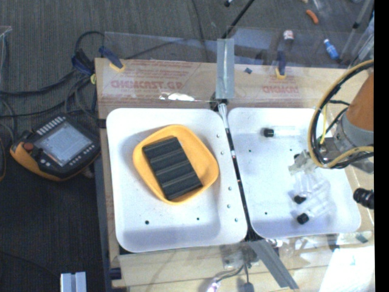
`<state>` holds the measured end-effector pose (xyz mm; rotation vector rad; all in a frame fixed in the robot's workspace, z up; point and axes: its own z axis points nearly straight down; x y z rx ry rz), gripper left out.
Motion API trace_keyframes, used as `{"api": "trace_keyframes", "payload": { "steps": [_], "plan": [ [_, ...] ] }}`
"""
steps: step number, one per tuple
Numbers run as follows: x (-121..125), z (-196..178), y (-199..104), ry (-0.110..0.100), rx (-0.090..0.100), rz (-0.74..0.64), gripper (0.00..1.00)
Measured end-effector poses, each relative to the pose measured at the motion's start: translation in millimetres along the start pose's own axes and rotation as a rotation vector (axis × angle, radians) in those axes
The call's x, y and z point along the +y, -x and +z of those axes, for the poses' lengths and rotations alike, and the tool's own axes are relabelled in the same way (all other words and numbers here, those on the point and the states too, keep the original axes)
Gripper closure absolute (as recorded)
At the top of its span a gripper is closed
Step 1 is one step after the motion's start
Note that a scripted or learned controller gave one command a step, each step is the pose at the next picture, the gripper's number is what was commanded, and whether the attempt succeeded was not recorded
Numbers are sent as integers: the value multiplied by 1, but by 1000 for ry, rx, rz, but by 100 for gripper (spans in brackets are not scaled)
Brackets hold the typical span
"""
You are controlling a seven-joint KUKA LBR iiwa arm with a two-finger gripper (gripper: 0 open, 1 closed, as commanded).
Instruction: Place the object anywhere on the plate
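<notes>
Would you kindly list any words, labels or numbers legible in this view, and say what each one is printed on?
Red lettering on the cardboard strip behind the left bin: too blurred to quote with confidence.
Shorter red lettering on the cardboard behind the right bin: also blurred, unreadable.
Screen of the handheld pendant on the floor: too small to read.
The yellow plate and the black object on it: no text visible.

I count two white bins: the left bin (121,224) holds one yellow plate (209,163); on that plate lies one black ribbed block (172,167); one gripper (307,190) beside.
</notes>
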<state>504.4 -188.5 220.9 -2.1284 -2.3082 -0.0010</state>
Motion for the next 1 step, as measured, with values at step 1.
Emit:
{"api": "trace_keyframes", "payload": {
  "steps": [1],
  "plan": [
    [0,0,0,0,0,0,0]
  ]
}}
